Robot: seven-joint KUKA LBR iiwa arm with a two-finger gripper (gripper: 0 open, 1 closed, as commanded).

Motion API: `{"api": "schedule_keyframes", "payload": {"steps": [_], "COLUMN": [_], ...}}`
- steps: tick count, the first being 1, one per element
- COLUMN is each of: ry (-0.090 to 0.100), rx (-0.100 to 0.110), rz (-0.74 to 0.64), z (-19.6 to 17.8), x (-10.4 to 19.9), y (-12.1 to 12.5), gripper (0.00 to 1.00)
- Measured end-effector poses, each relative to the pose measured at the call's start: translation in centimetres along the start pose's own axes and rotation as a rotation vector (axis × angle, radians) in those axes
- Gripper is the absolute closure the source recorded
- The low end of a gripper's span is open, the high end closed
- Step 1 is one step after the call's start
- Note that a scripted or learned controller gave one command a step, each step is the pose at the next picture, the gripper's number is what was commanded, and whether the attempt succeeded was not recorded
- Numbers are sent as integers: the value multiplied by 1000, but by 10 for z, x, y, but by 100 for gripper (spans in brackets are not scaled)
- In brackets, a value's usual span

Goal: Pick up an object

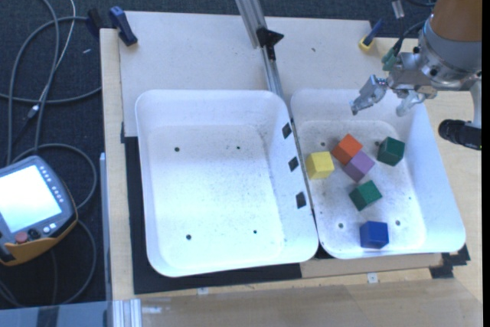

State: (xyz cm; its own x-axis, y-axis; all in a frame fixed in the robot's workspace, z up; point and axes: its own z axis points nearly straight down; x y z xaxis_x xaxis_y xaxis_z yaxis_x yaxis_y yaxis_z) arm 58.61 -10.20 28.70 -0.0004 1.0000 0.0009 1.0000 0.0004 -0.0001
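Hovering spread and empty: gripper [387,98], above the right bin's [429,165] far edge; lying below in a cluster: orange cube [349,146], purple cube [360,165], yellow cube [320,165]; likely handling light, rigid, smooth; calling for pinching opposite flat faces.

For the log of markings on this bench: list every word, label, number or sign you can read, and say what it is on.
None can be read.
Handheld screen unit on the floor: its display glows blank white; any button marks are too small to read.
Black tabs on the wall between the bins: no lettering visible.
Colored blocks, such as the yellow block and blue block: plain faces, no markings.
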Motion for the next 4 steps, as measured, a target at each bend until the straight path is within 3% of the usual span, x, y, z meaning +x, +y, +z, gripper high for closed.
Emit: {"api": "schedule_keyframes", "payload": {"steps": [1,2,3,4], "ry": [1,2,-1,0], "rx": [10,-5,-11,12], "rz": [0,-7,-2,5], "z": [103,70,-17,70], "x": [4,61,66,28], "y": [-11,-1,-4,-49], "gripper": [0,0,0,0]}}
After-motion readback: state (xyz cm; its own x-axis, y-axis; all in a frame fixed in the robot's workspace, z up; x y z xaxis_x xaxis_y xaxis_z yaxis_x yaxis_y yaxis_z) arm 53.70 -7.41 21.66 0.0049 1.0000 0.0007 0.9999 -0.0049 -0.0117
